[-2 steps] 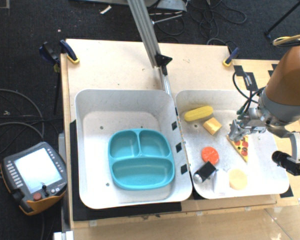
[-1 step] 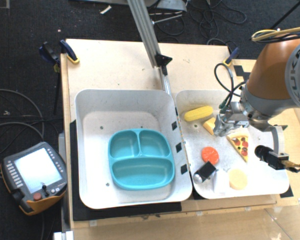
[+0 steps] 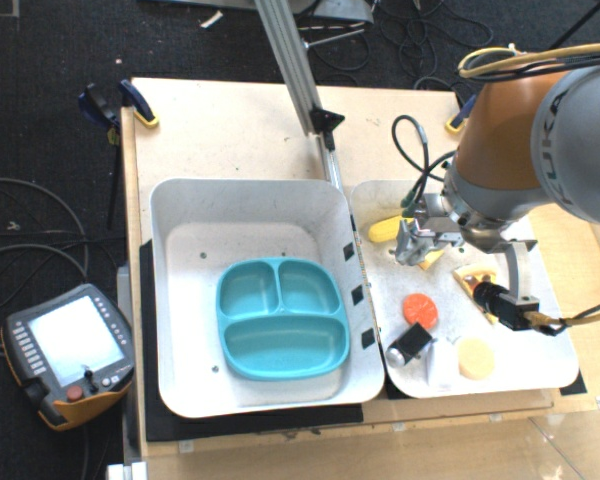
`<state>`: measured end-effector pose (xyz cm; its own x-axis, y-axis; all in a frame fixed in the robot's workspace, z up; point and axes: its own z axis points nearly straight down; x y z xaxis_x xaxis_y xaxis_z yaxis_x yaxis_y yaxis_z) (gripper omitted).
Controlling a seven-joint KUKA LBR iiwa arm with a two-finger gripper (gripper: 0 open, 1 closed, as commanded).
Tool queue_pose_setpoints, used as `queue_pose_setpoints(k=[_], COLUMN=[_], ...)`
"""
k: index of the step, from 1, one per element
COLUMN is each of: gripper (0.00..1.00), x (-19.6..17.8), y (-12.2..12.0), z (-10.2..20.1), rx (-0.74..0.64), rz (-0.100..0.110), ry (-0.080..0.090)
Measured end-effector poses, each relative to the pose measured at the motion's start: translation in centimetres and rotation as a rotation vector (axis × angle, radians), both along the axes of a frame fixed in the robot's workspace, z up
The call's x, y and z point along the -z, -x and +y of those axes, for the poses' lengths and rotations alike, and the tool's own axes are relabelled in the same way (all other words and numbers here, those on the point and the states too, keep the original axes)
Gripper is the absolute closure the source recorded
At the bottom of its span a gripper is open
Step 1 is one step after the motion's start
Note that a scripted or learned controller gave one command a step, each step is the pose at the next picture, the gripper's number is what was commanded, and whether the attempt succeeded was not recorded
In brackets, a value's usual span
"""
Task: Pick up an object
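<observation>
The claw [image 3: 412,244] hangs low in the right bin [image 3: 545,363], near that bin's far-left corner. Whether it is set wide or narrow cannot be told from this slant, and nothing can be seen held in it.

Just beside the claw, on the view's left of it, lies a yellow piece [image 3: 383,231]. It is a short rounded oval whose long axis runs roughly across the view. Its near end reaches toward the claw and its far end points at the wall shared with the left bin [image 3: 162,230]. Whether it touches the claw cannot be told.

Nearer the camera than the claw sit an orange-red round thing [image 3: 420,310], then a black-and-white cylinder [image 3: 410,345] lying slantwise close to the dividing wall. A pale yellow disc [image 3: 476,358] lies to the view's right of that cylinder, apart from it. An orange wedge [image 3: 474,280] lies on the claw's right, near it.

The yellow piece has little room. The bin's wall is close on its left, the far rim is close behind it, and the claw is on its right. The bare floor of the right bin opens toward its near-right corner. Beyond the dividing wall, well apart from the claw, a teal divided plate [image 3: 280,318] lies flat in the left bin. Bare counter [image 3: 220,118] runs behind both bins.
</observation>
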<state>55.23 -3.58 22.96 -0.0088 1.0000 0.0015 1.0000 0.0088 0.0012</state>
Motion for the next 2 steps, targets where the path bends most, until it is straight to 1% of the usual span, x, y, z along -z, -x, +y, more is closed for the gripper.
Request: queue_pose_setpoints(k=[1, 2], gripper=[1.00, 1.00], x=[0.5, -0.7], y=[-0.3, 0.1], z=[6.1, 10.7], rx=[0.001, 0.001], rz=[0.002, 0.001], ry=[-0.001, -0.001])
